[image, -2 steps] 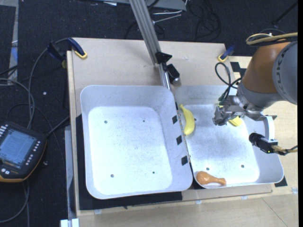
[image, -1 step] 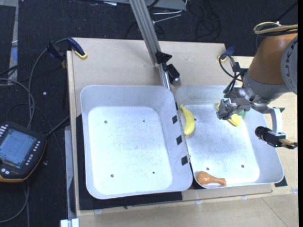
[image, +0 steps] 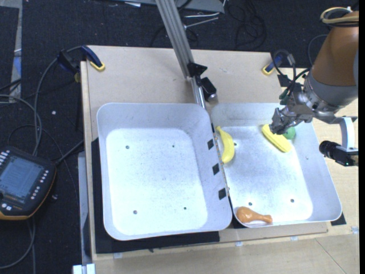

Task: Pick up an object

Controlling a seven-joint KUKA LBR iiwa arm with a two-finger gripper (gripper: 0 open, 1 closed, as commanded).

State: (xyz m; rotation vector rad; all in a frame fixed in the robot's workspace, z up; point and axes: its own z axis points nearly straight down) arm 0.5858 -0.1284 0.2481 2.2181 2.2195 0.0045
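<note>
The arm [image: 336, 61] leans in from the right, orange band up high, grey wrist angled down and left toward the far side of the right bin [image: 319, 170]. Its gripper [image: 280, 124] sits low over a yellow piece [image: 276, 138], right at that piece's upper end, with something green [image: 291, 133] just beside it. Whether the fingers are apart or pinching anything, I can't tell from up here. A banana [image: 227, 145] lies against the bin's left wall, and an orange piece [image: 252, 215] rests near the front edge. The left bin [image: 102, 119] sits alongside.
</note>
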